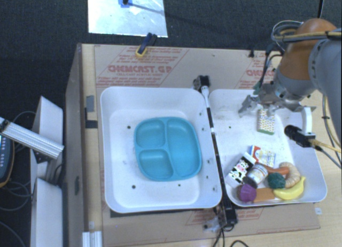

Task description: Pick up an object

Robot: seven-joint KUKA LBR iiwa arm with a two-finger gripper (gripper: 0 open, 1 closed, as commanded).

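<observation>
Several toys crowd the right bin's (315,179) near corner: a yellow banana (293,189), a purple piece (247,193), a small can (257,174). Farther back we see a speckled pale block (266,121) hanging between the hand's (265,113) fingers, pinched above the bin floor. The left bin (115,133) holds a blue divided tray (166,148).

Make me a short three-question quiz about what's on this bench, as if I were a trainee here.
1. True or false: the blue tray lies in the right bin.
2. The toy pile sits in which part of the right bin? A) far end B) near corner C) middle
3. What yellow item lies at the near edge of the pile?

Key:
1. False; it lies in the left bin.
2. B
3. A banana, beside the purple grapes and a small can. The tool hovers over the far end, by a pale speckled block.
</observation>
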